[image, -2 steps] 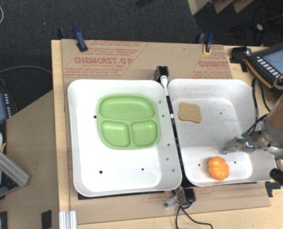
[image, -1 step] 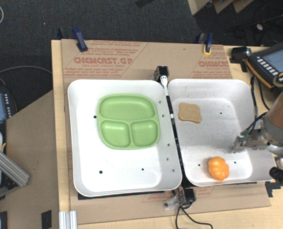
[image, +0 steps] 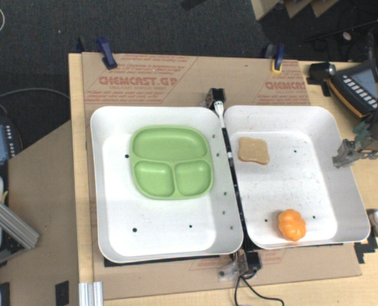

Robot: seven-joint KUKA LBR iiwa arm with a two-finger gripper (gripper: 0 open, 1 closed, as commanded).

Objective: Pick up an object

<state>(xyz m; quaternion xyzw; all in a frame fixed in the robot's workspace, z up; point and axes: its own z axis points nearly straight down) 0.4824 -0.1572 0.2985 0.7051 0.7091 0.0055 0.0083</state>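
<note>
The gripper (image: 345,153) sits at the outer right rim of the right bin (image: 284,111), about halfway along that side, low and close to the white wall. It is small, grey-green and partly lost against the clutter behind it, so I cannot tell whether it is spread or pressed together. Nothing can be seen held in it, and whether it touches the rim cannot be made out either. Inside the right bin lie two loose things. A tan, toast-like slice (image: 253,151) lies flat near the bin's left wall, toward the far side. An orange, lumpy fruit-like object (image: 291,225) rests near the bin's front wall, roughly midway along it. Both are well apart from the gripper and from each other. Against the right bin's left wall, touching it along a dark seam, stands the left bin (image: 112,196), which holds a green divided tray (image: 172,162) with one large and two small compartments. Under the right bin lies a brown printed board (image: 176,75).
</note>
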